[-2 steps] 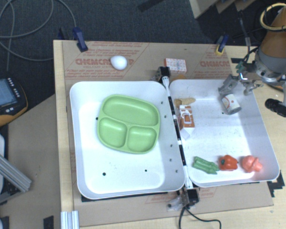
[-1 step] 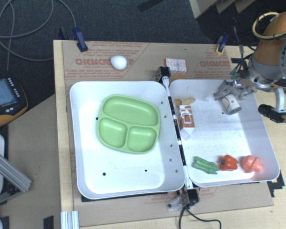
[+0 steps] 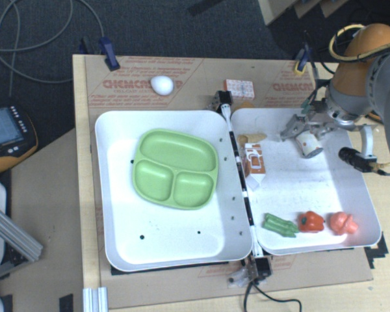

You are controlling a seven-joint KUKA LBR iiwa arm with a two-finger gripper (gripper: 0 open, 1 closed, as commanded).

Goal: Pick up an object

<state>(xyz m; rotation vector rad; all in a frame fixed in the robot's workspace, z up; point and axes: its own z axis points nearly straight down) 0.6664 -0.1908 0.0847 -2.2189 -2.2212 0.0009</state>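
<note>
at the near edge of the right bin [image 3: 370,203], three small items are seen in a row: a green vegetable-shaped piece [image 3: 279,225] on the left, a red pepper-shaped piece [image 3: 311,221] in the middle, and a pink-orange piece [image 3: 342,223] on the right, each just beside the next. a black clip [image 3: 260,266] is found at the near end of the seam between the two bins. the left bin [image 3: 117,233] is occupied by a light green divided tray [image 3: 176,168], laid flat near its middle, with one long compartment on the far side and two smaller ones on the near side. against the left wall of the right bin, a small white and orange packet [image 3: 253,160] is seen, with a small tan scrap [image 3: 251,137] just beyond it. further back in the right bin, the hand [image 3: 305,135] is held low over the bin floor, reached in from the right on the grey arm [image 3: 357,86] with its orange band. whether its fingers are open or closed cannot be told, and nothing can be made out as held; a pale cylindrical part is seen under it, but what it is cannot be told. the three toy items are well apart from the hand, on the near side. beyond the bins, on the brown printed board of the desk [image 3: 84,174], a white egg-shaped object [image 3: 162,84] is seen on the left and a small patterned box [image 3: 239,88] near the far end of the seam. blue clamps [image 3: 108,52] are fixed on the far edge of the board.
</note>
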